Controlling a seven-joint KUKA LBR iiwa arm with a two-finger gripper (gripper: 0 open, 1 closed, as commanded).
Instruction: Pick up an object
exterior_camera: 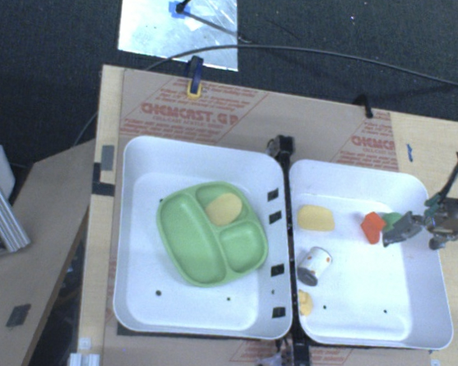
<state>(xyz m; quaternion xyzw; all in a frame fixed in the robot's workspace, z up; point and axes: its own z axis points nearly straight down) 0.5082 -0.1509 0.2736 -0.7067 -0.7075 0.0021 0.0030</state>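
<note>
Camera view is showing the gripper [396, 227] approaching the orange block [372, 227] in the right bin [428, 281], finger state indeterminable; judging by this, the next move is calling for closing around it.

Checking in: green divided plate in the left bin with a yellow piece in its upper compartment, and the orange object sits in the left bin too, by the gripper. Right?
Not quite. The camera view shows the orange object in the right bin, beside the gripper. The rest stands: the green divided plate is in the left bin, with the yellow piece in its upper compartment.

Grey metal end effector [397, 227], black cables
</note>
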